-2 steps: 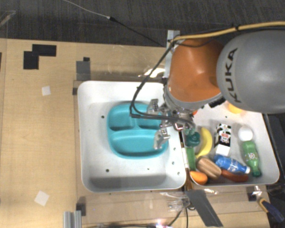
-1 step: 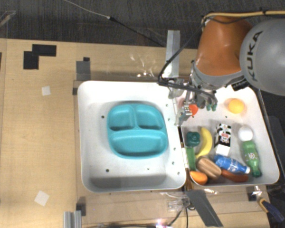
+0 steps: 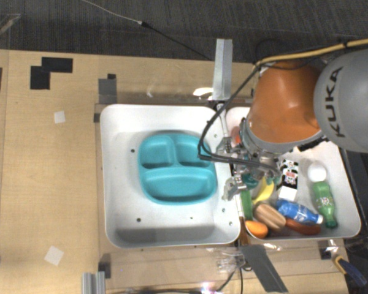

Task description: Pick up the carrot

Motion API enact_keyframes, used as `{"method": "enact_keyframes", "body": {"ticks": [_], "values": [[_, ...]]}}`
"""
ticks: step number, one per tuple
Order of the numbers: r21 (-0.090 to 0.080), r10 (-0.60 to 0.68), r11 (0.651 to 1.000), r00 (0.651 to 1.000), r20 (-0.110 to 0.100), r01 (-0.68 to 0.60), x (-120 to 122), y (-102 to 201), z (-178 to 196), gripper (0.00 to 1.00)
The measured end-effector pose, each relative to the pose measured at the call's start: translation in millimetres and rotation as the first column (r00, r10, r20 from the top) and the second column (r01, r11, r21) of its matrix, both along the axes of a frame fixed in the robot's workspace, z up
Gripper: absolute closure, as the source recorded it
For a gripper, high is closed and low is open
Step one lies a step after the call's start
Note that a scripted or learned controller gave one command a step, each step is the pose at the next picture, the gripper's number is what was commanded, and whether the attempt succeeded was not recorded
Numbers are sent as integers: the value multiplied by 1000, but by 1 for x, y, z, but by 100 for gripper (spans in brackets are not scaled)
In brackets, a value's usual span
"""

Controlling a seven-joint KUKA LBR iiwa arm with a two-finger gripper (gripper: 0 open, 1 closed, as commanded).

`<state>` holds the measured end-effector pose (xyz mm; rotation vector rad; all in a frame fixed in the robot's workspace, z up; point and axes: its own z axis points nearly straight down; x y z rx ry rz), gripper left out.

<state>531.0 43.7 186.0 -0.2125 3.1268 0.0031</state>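
Grey arm's pincer [image 3: 248, 179] low at right-centre of frame, over the right white bin's [image 3: 346, 192] left edge, its state I cannot tell; orange rounded carrot [image 3: 256, 228] at lower right, near a tan bread roll [image 3: 270, 215]; turquoise divided plastic tray [image 3: 175, 167] in the left white bin [image 3: 119, 182]

claw [image 3: 253, 175] fingers hidden under the wrist, right bin [image 3: 349, 216] mostly covered by arm [image 3: 306, 103]
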Motion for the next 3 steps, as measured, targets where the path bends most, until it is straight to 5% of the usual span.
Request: {"method": "enact_keyframes", "body": {"ticks": [3], "values": [[0, -1, 1000, 1000, 0, 1, 0, -1, 0, 0]]}}
